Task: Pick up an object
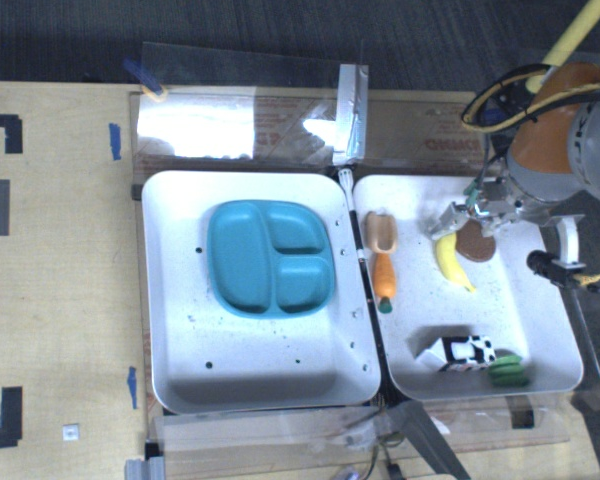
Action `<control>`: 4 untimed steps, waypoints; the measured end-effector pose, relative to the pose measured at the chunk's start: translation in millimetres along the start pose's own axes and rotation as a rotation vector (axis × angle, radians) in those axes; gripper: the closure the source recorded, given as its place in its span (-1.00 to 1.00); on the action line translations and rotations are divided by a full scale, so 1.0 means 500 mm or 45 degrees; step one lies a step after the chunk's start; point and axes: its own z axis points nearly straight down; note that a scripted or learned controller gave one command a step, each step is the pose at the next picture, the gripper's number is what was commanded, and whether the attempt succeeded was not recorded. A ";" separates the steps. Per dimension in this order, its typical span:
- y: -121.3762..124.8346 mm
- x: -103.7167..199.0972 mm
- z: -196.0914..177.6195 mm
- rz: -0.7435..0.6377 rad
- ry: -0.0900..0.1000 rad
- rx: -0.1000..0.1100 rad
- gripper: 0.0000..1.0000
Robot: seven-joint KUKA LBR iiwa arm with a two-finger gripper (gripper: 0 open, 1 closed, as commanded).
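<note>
In the right bin (550, 313) my gripper (478, 212) hangs at the far side, just above a brown round object (475, 245) and the top end of a yellow banana (452, 260). Nothing shows as held. A tan bread-like piece (380, 231) and an orange carrot (384, 278) lie along the bin's left wall. At the near side sit a black-and-white toy (467, 351) and a green object (507, 370).
The left bin (170, 298) holds a blue divided plate (272, 257). A metal divider (362, 268) separates the two bins. Yellow and black cables (500, 103) loop above the arm's orange band (545, 143) at the upper right.
</note>
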 end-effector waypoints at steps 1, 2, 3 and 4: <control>0.000 0.000 0.001 0.000 0.000 0.001 -1.00; 0.005 -0.002 -0.027 -0.001 -0.006 -0.011 1.00; 0.004 -0.002 -0.024 -0.001 -0.005 -0.008 -1.00; -0.064 0.147 -0.003 0.051 0.000 -0.002 -1.00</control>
